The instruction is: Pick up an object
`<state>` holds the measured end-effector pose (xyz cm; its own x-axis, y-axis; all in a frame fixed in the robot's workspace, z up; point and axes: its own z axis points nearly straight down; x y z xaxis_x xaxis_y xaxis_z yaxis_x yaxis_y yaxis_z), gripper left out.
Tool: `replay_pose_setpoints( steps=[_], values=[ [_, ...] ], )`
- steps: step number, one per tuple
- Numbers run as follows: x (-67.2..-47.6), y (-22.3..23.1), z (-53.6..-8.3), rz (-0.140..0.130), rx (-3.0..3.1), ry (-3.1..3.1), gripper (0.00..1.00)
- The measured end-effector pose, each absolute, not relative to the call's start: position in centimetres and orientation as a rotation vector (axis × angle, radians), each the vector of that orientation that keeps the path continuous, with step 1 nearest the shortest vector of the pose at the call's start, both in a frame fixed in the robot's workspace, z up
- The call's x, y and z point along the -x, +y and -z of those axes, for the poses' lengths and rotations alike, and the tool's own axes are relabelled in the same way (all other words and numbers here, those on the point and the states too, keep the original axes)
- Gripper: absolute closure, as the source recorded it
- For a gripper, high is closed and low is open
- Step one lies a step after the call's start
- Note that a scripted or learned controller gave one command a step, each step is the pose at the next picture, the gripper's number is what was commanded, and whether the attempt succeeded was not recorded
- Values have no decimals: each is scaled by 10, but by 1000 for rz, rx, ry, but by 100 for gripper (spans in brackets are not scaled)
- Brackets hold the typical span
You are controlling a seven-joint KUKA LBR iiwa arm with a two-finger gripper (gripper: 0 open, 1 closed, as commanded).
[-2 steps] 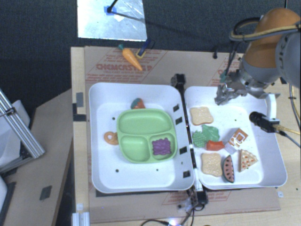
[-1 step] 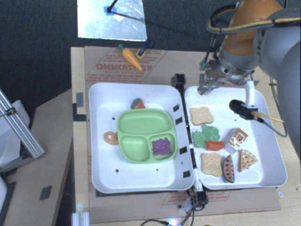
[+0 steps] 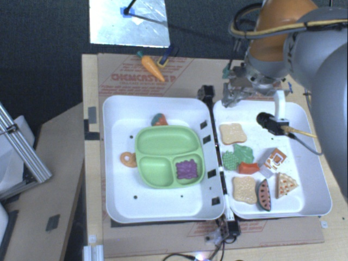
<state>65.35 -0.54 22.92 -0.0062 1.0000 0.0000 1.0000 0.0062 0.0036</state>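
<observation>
My gripper (image 3: 232, 95) hangs over the far left corner of the right bin (image 3: 312, 145), above the bin floor with nothing seen in it. Just in front of it lies a toast slice (image 3: 232, 133). Further forward are a green leafy piece (image 3: 237, 156), a red pepper piece (image 3: 248, 167), a small carton (image 3: 274, 159), a pizza slice (image 3: 285, 185), a watermelon slice (image 3: 264, 194) and a bread slice (image 3: 244, 189).
The left bin (image 3: 117, 145) holds a green divided tray (image 3: 163, 143) with purple grapes (image 3: 186, 169), an orange ring (image 3: 128, 159) and a small red-green item (image 3: 159, 119). A toy carrot (image 3: 152, 68) lies on the cardboard behind the bins, near a foil sheet (image 3: 129, 15).
</observation>
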Motion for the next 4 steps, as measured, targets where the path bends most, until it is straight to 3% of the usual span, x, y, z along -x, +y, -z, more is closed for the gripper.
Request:
replay_pose_setpoints(
  steps=[1, 3, 4],
  values=[
    [-646, -9, -217, -1, -2219, 2222, 100],
    [-654, -8, -219, -2, -2215, 2226, 100],
    [-643, -16, -234, -3, -2219, 2221, 100]
  ],
)
